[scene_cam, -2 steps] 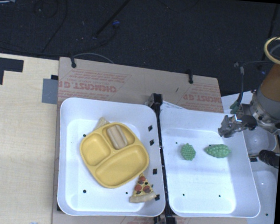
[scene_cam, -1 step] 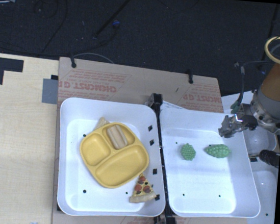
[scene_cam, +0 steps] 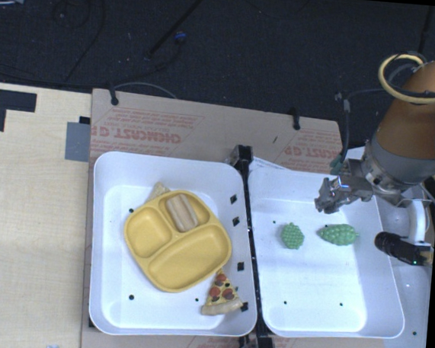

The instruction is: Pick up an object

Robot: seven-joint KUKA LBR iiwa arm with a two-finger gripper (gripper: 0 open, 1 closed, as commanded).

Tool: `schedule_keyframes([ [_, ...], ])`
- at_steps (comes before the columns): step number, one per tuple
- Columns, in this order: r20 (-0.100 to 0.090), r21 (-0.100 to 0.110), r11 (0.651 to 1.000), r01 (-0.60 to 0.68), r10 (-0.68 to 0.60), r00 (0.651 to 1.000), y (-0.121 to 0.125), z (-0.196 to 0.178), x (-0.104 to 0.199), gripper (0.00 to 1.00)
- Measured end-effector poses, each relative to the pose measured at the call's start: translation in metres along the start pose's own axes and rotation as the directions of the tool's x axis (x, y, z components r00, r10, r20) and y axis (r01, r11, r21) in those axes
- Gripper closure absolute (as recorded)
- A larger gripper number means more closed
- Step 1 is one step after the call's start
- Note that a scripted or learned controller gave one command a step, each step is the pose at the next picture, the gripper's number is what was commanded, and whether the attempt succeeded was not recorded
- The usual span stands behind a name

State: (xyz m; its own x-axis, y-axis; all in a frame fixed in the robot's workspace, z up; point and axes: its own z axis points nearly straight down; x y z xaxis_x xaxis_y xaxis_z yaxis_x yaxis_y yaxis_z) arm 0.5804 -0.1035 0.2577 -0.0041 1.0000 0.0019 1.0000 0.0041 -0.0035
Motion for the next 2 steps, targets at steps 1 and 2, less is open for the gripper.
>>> schedule_keyframes([
  [1,0.001,0.001,1.000,-0.002,0.002,1.000,-0.009,-0.003,0.047,1.00],
  [2,0.001,0.001,1.000,-0.001,0.001,1.000,-0.017,-0.002,0.094,1.00],
])
